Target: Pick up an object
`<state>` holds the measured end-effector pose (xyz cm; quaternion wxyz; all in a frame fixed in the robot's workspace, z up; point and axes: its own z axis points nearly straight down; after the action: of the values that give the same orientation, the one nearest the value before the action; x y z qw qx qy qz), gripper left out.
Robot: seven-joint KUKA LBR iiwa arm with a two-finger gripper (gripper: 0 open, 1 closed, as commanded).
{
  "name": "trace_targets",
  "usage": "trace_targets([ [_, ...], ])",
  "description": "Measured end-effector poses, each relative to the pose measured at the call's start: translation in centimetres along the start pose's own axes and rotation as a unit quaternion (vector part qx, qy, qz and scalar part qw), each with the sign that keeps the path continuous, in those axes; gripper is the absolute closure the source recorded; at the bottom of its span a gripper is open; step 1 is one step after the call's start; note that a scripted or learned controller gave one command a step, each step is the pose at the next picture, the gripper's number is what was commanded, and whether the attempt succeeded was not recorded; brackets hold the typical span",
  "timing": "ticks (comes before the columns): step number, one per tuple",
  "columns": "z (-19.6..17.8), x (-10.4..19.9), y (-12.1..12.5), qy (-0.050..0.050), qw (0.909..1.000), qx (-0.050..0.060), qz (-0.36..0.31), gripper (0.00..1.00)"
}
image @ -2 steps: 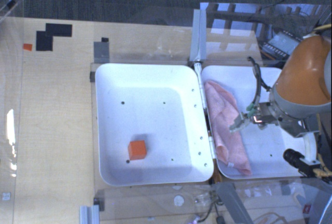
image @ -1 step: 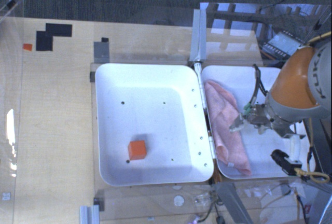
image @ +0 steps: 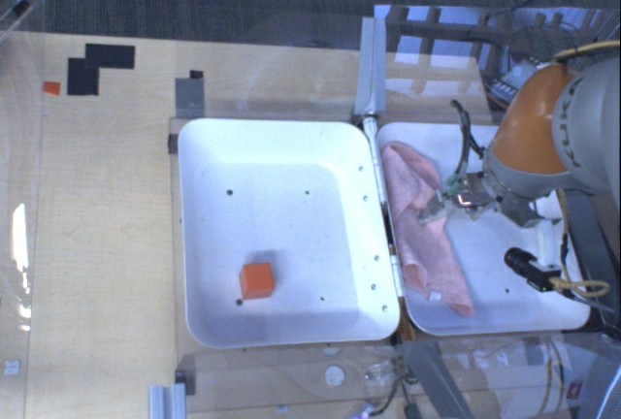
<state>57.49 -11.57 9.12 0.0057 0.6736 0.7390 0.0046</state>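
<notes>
The gripper (image: 439,204) sits low on the pink cloth (image: 424,228) along the right bin (image: 524,306)'s left edge; its jaw state cannot be told, and no lift is evident yet

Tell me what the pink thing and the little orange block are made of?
The pink cloth looks like soft fabric, maybe terry or fleece: it lies rumpled in folds with a matte surface. The orange block looks hard, with flat faces and sharp edges and a dull finish; wood, plastic or foam, I cannot tell which.

No legible text or labels
</notes>
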Motion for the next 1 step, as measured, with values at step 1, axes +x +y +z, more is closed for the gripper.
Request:
trace_targets([
  [1,-9.54,4.03,2.35,0.0,1.0,0.002,-0.004,0.0],
])
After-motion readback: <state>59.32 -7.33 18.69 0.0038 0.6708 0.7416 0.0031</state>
